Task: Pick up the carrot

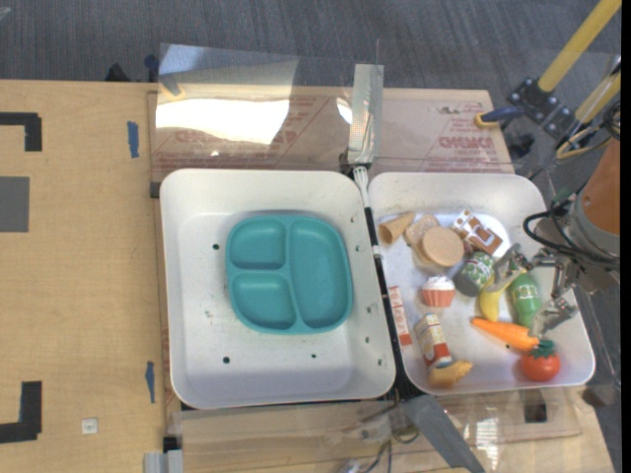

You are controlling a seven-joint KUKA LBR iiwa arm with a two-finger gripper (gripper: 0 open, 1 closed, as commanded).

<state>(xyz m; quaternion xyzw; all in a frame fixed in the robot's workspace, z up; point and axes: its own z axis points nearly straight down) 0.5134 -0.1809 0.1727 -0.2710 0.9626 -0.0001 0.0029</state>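
A teal divided plate (290, 272) is sitting in the left bin (187, 363). In the right bin (582, 363), the carrot (504, 332) is lying among toy foods, long axis running left-right, tip pointing left. The end effector (558, 294) is hovering just right of it, slightly farther back; whether it is open or closed, I cannot tell.

Obscured and cropped items, right bin

The arm (603, 205) was cut off by the right edge, only an orange-brown part showing. The gripper (558, 289) appeared as thin metalwork, finger state unreadable. The carrot (505, 332) had its leafy end partly covered by the tomato (539, 363). Can (431, 337) label was illegible.
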